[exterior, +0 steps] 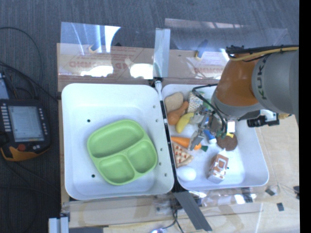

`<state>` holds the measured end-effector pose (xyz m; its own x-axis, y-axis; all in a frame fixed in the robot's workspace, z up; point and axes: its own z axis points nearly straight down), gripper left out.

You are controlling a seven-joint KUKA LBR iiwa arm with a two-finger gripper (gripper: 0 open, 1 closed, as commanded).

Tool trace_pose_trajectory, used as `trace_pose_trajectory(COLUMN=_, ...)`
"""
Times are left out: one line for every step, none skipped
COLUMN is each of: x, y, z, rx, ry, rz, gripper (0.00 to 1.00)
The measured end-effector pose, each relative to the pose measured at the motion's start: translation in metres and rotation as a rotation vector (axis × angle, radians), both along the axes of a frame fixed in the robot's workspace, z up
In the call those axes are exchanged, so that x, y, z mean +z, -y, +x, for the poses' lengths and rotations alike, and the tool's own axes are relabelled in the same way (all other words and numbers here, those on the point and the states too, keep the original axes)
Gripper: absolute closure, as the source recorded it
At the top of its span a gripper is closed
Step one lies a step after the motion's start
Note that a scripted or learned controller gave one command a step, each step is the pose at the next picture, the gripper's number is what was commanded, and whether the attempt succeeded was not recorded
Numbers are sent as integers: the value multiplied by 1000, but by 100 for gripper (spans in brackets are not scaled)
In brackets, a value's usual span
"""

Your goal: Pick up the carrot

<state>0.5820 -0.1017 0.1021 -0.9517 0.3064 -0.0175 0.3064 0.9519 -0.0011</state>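
Two white bins side by side: left bin (77,178) holds green divided plate (122,151). Arm (255,84) over right bin (255,171); gripper (198,141) low beside carrot (181,141), finger spread unclear. Carrot lies near right bin's left wall, above pizza slice (181,155).

Landmark: carrot (181,141), in the right bin (252,176). The bin divider wall (165,130) stands just left of it. The pizza slice (181,155) touches its lower side; the banana (183,122) lies just above. The gripper (199,139) crowds its right end. The green tray (122,151) occupies the left bin beyond the wall. Open floor lies lower right, past the egg (187,174) and carton (218,167).
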Motion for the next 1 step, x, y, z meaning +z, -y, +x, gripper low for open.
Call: trace_pose_trajectory(x=10, y=0, z=1, rx=1, ry=2, rz=-3, gripper=100)
